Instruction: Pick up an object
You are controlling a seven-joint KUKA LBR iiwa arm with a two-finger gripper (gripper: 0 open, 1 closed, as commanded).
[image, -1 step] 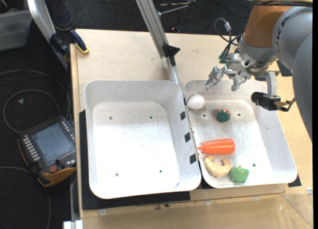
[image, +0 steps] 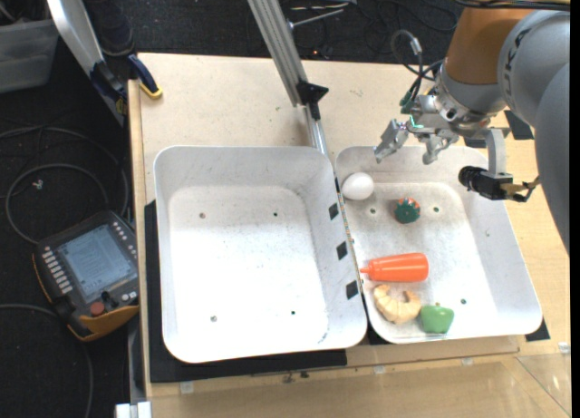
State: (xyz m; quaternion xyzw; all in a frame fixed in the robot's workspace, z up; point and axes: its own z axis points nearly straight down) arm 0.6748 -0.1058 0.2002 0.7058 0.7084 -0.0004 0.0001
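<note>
Bench seen from above at a slant, w/ two shallow white bins side by side. Nearest the camera, at approx 5 o'clock in the view, the right bin (image: 507,253) holds all the loose items, any of which could be the pick target.

Near edge of that bin: a green pepper-like toy (image: 437,318) sits touching or just beside a tan, curled pastry-like toy (image: 397,302). Just behind them lies an orange carrot-like toy (image: 396,267), on its side, long axis running 9 to 3 o'clock, its tip near the wall shared w/ the other bin. Further back, toward 12 o'clock, a small dark green toy w/ a red spot (image: 407,211) sits alone mid-bin, well apart from the others, so prob. the easiest to reach. A white egg-shaped ball (image: 357,187) rests in the far left corner, against the bin wall.

The left bin (image: 181,226), at 9 o'clock, shows bare floor w/ small holes.

Farthest, at approx 2 o'clock, the gripper (image: 408,145) hangs over the right bin's far rim, fingers spread apart, nothing between them; looks poised for a descent, not yet on any item. A tablet-like controller (image: 89,267) lies on the floor at 8 o'clock.

No brand, label or writing is legible anywhere.
</note>
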